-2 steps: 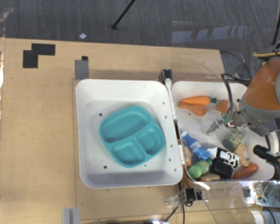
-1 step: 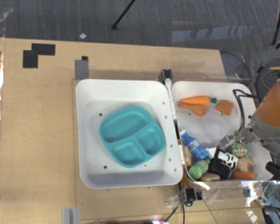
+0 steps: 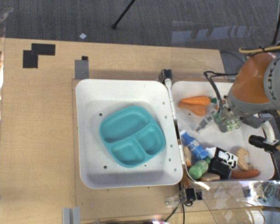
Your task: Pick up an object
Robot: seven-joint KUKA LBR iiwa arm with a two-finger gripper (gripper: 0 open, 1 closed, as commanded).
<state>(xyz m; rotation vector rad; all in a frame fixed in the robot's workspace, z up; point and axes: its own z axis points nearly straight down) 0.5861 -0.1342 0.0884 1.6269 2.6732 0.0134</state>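
Arm (image 3: 259,85): reaches in from the right over the right bin (image 3: 270,174).
Gripper (image 3: 222,117): low in the right bin, just below the carrot (image 3: 196,101); whether it is wide or narrow, cannot tell.
Greenish item (image 3: 229,123): at the gripper's tip; held or only touched, unclear.
Front of right bin: blue packet (image 3: 194,146), green cup (image 3: 199,168), black-and-white block (image 3: 225,159), sausage (image 3: 245,173), all crowded together.
Left bin (image 3: 84,125): holds a teal tray (image 3: 131,135).
Tabletop (image 3: 37,148): carries both bins.
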